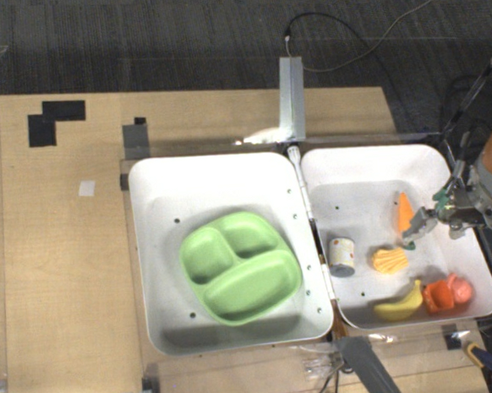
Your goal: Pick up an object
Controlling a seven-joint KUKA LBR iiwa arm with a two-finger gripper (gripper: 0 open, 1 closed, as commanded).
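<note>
Two shallow white bins sit side by side on the bench. The left bin [152, 241] contains a green divided plate [240, 266] with three compartments, lying flat and slightly rotated near the bin centre.

The right bin [354, 174] contains five loose objects. An orange carrot-shaped piece [404, 211] lies upright-tilted toward the right-hand part of the bin. A small grey-white cylinder [342, 256] lies on its side near the bin's left wall. A yellow ridged object [390, 260] lies just to the right of the cylinder, near the bin centre. A yellow banana [400, 306] lies along the front wall. A red-orange object [448, 293] sits in the front right corner, touching or just beside the banana's right end; contact cannot be confirmed.

The arm enters from the right, with its orange band at the frame edge. The gripper [421, 225] is positioned over the right bin, just right of the carrot-shaped piece and above-right of the yellow ridged object. Whether the fingers are spread or closed cannot be determined at this resolution. No object is visible between them.
</note>
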